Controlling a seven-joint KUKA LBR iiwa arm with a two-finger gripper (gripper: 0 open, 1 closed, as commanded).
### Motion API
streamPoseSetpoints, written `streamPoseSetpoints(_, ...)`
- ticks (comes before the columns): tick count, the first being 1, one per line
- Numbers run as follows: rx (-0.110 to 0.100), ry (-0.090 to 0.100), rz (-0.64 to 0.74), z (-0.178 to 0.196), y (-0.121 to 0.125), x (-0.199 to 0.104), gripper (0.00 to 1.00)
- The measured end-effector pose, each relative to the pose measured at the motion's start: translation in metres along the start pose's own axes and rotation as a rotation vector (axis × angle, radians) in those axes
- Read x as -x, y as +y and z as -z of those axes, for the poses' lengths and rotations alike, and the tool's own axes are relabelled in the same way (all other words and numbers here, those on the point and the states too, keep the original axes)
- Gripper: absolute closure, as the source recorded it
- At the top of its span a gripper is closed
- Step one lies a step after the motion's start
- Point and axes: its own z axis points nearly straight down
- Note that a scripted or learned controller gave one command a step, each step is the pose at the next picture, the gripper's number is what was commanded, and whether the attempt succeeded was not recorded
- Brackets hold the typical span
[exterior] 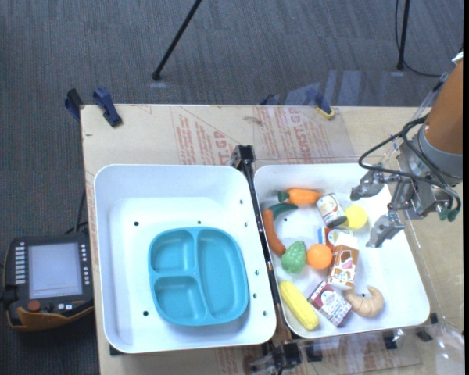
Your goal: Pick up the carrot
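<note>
Nearest the camera, along the front wall of the right bin (410, 303), lie a yellow corn cob (298, 305), a small printed packet (331, 302) and a croissant (366, 301). Behind them stand a brown carton (344, 266), an orange (320, 256) and a green bumpy vegetable (295, 257), with a long reddish sausage-shaped item (273, 232) running along the bin's left wall. Further back are a small can (328, 208) and a yellow ball (356, 217). The carrot (304, 196) lies at the far side of this bin, close to the back wall, its orange body running roughly left to right with the green top at its left end; a dark green item (281, 208) sits just beside that end. The left bin (113, 209) carries a blue divided plate (197, 275). The claw (379, 209) hangs over the right part of the right bin, fingers spread apart and gripping nothing. The carrot lies to the claw's left and slightly toward the back wall, with the can and yellow ball between them. Assessment: pick not yet begun. The claw needs to travel left across the bin and close across the carrot's short width, at right angles to its long axis; the nearby can and back wall leave limited clearance.
</note>
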Motion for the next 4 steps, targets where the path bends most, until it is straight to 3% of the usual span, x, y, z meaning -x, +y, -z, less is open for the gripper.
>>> streamPoseSetpoints(1,0.0,0.01,-0.355,-0.17,0.007,0.063,0.0)
streamPoseSetpoints(2,-0.008,0.005,-0.549,-0.182,0.054,0.076,0.0)
streamPoseSetpoints(3,-0.005,-0.002,-0.541,-0.173,0.058,0.078,1.0)
streamPoseSetpoints(4,-0.001,0.003,-0.46,-0.187,0.061,0.015,1.0)
